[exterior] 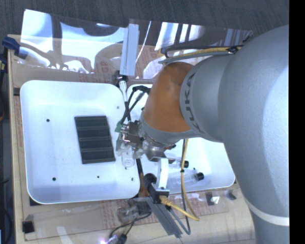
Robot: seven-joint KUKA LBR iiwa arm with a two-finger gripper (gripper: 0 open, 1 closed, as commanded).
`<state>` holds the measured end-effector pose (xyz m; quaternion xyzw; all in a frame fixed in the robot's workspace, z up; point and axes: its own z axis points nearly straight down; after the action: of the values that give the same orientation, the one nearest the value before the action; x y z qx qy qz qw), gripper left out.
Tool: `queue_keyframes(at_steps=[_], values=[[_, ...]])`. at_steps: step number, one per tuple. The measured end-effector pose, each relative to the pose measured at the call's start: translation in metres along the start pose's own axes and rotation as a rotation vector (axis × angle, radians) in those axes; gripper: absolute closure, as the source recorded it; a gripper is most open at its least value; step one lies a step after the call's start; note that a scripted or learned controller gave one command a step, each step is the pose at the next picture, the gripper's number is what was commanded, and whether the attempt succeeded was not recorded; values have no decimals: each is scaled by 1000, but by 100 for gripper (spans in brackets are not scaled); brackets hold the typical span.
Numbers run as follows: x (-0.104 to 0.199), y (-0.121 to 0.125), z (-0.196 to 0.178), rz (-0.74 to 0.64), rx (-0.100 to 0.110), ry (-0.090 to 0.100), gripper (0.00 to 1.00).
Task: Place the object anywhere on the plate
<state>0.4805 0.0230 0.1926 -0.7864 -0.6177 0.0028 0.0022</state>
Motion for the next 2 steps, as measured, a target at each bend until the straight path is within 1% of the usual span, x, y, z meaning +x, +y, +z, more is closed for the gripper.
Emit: queue_keyframes(at_steps=[1, 2], values=[[58, -19, 2, 64, -3, 0, 100], [161, -45, -37, -38, -2, 0, 100]])
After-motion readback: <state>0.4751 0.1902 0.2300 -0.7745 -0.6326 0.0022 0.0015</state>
